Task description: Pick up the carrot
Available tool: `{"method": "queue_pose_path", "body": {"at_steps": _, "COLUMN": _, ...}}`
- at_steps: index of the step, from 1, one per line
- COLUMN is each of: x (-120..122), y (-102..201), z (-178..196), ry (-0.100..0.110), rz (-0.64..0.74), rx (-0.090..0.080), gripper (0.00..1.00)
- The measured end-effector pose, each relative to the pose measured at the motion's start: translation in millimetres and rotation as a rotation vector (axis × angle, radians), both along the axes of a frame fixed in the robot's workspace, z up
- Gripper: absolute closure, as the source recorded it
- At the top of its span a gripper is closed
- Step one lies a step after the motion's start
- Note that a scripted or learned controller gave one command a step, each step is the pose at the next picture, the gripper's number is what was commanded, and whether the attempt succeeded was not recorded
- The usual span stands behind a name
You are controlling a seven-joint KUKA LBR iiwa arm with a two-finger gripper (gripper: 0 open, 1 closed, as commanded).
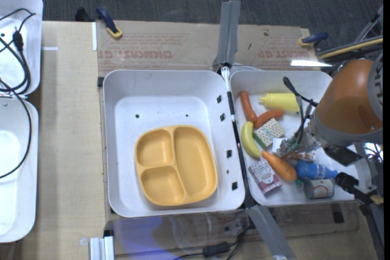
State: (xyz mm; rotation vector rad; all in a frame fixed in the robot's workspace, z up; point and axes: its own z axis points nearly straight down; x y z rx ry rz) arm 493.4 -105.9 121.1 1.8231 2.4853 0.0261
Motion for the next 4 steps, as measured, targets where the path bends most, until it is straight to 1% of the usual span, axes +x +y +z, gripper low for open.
{"method": "queue_pose_path", "body": {"at_steps": 1, "x": 0, "y": 1, "z": -1, "ry": 0.002, "rz": 0.002, "rx": 0.001, "gripper": 0.00}}
{"method": "queue_pose_path", "body": {"at_steps": 2, "x": -12, "y": -10, "z": -25, "ry": 0.050, "rz": 0.362, "rx": 0.008, "gripper": 0.00}}
{"method": "queue_pose_path", "body": {"at_steps": 3, "x": -12, "y": -10, "z": -17, "ry": 0.053, "rz": 0.360, "rx": 0.012, "gripper": 1.00}}
{"method": "queue_pose_path", "body": {"at_steps": 4, "x": -15, "y": 44, "z": 105, "ry": 0.061, "rz": 0.559, "rx": 0.004, "gripper": 1.00}}
